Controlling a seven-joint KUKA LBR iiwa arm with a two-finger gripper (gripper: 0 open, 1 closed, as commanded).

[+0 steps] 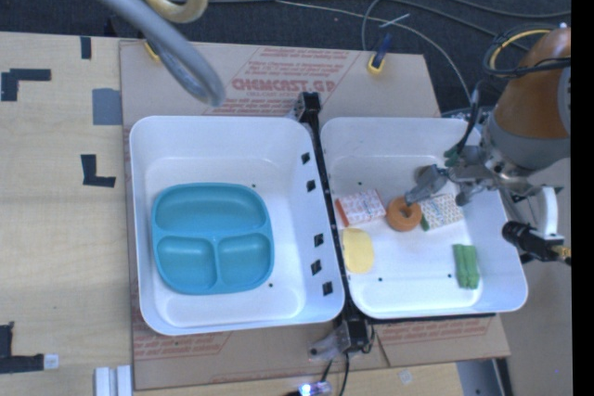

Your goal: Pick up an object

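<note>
Orange ring (403, 215) flat in right bin (399, 292), mid-floor, between two patterned packets.

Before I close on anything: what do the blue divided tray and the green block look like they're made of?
Blue divided tray: looks like moulded plastic, smooth with a soft sheen, rounded compartment walls. Green block: unclear; matte, uniform colour, squared edges, possibly foam or plastic. Too small to settle.

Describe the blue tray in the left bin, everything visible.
The blue tray is a light blue, smooth, plastic-looking dish with rounded corners and three compartments: one long section across the far side and two smaller ones nearer the camera. It lies flat and upright on the floor of the left bin, toward the bin's left side, with nothing in its compartments and nothing else touching it.
</note>
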